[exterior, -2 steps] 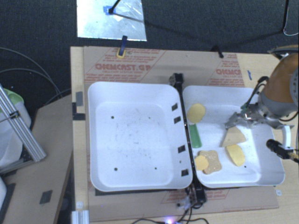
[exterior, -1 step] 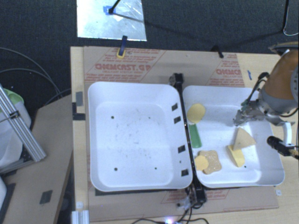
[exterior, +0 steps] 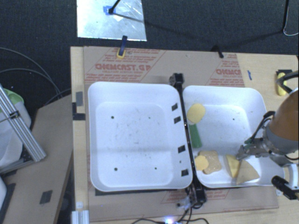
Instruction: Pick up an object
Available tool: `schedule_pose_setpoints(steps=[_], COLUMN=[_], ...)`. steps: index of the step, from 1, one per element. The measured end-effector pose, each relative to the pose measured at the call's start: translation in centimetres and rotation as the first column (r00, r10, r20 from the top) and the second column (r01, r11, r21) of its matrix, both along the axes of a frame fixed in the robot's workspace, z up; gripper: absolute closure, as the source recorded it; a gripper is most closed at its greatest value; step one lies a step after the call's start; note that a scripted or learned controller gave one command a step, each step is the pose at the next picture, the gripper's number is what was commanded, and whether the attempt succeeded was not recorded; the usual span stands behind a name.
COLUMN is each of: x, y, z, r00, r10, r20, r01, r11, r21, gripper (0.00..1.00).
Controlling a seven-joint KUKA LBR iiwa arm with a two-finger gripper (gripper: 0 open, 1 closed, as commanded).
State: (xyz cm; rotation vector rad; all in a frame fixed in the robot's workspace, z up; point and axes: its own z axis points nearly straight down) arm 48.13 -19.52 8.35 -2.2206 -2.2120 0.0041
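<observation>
Reaching in from the right, the arm [exterior: 284, 125] has its gripper [exterior: 244, 152] low over the right bin [exterior: 219, 93], near that bin's front right corner. Whether the gripper is open or closed cannot be told at this angle. Just beside the gripper, toward the front, lie a yellow wedge-shaped piece [exterior: 232, 165] and a tan piece [exterior: 249, 172], touching one another. Along the bin's left wall rest a pale yellow round object [exterior: 195, 112] and, just in front of it, a green stick-like object [exterior: 194, 136]; near the front left corner sit a small yellow disc [exterior: 201, 162] and a beige piece [exterior: 213, 162], overlapping. The left bin [exterior: 135, 136] carries only faint marks. The step in hand appears to be the descent onto the wedge; nothing is visibly held. The next move likely calls for centring over one piece, apart from its neighbour, before closing and lifting.
</observation>
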Motion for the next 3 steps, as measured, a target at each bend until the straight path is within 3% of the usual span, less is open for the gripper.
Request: schedule_pose_setpoints(steps=[1, 2, 3], x=[4.1, 0.5, 1.3], y=[12.8, 17.9, 9.3], z=[10.7, 11.9, 6.2], r00=[1.0, 1.0, 1.0], r10=[0.022, 0.013, -0.003], r20=[0.022, 0.007, 0.004], r01=[-0.022, -0.013, 0.003], r11=[1.0, 1.0, 1.0], r21=[0.001, -0.001, -0.006], gripper=[1.0, 1.0, 1.0])
